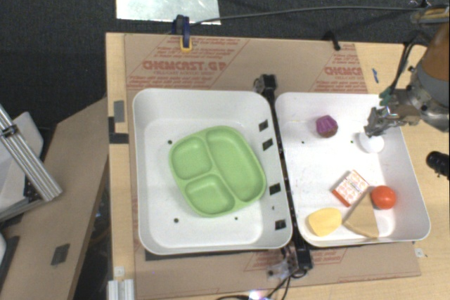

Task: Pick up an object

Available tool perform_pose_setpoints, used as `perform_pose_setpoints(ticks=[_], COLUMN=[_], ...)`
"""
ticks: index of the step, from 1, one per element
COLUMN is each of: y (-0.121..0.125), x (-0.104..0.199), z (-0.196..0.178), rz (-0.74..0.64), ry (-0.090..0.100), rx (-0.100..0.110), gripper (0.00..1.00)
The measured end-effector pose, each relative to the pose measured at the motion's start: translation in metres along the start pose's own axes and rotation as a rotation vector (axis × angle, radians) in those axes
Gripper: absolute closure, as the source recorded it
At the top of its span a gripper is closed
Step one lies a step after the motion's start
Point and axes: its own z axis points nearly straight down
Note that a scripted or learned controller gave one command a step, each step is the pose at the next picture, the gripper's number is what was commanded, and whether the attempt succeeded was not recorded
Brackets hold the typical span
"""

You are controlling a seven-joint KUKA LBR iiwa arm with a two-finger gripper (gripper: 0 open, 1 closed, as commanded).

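In the right bin (309, 165) lie a purple ball-like object (326, 126), a small white round object (372, 144), an orange-and-white box (350, 187), a red-orange tomato-like ball (383, 197), a yellow lump (324, 221) and a tan wedge (362, 223). My gripper (377, 124) hangs at the bin's far right side, just above the white round object. Nothing shows between its fingers, and whether they touch the white object is unclear.
The left bin (151, 151) holds a green three-compartment plate (216, 170). A black divider with clips (274, 151) runs between the bins. Cardboard (211, 63) lies under both. A metal frame (28, 165) stands at the left edge.
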Motion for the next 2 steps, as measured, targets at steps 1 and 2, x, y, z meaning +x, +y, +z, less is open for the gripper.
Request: perform_pose_setpoints(ticks=[1,2], y=[0.004,0.02], x=[0.052,0.102], z=[0.014,0.024], rz=[0.0,0.0], ry=[0.001,0.0], rx=[0.002,0.001], gripper=[1.0,1.0])
